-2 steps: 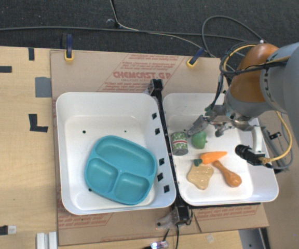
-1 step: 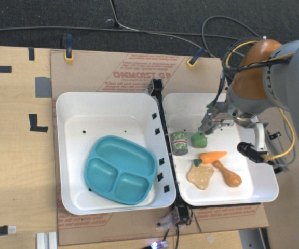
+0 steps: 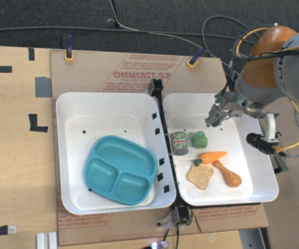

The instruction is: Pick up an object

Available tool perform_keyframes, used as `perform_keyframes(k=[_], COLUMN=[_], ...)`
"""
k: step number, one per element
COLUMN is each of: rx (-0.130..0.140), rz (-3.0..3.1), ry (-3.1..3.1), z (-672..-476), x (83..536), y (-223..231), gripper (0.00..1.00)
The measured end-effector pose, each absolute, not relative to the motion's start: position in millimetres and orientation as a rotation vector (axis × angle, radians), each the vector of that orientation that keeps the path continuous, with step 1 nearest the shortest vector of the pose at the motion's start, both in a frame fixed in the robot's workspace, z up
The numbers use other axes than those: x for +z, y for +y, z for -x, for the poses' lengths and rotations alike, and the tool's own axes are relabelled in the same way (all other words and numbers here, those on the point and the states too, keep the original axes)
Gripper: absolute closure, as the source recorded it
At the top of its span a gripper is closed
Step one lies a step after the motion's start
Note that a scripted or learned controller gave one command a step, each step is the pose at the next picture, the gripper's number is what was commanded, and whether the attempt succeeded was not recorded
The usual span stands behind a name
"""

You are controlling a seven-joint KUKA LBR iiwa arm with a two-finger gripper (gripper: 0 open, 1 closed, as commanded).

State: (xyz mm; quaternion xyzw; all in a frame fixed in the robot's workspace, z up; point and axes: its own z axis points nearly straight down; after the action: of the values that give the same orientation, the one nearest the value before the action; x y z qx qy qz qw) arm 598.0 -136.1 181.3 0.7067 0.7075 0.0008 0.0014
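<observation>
White bins sit side by side: the left (image 3: 69,139) holds one teal tray (image 3: 120,169); the right (image 3: 253,188) holds five pieces: one can (image 3: 179,142), one green pepper (image 3: 199,138), one carrot (image 3: 214,157), one bread slice (image 3: 200,176) and one brown drumstick (image 3: 228,173). The jaws (image 3: 215,117) hang over the right bin's back, above the pepper; their width I cannot tell. Crowded pieces risk a nudge or a double grab.

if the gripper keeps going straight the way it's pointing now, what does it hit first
Probably the green toy. The gripper points down and to the view's left, toward it and the small can beside it. Its height above the right bin is unclear, so it may meet the bin floor first.
</observation>
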Motion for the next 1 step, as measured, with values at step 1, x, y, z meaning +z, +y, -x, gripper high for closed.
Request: perform_keyframes(k=[1], rx=[0.003], rz=[-2.218], ry=[2.221], z=[-593.9], x=[225.4], y=[-133.2], gripper=[1.00])
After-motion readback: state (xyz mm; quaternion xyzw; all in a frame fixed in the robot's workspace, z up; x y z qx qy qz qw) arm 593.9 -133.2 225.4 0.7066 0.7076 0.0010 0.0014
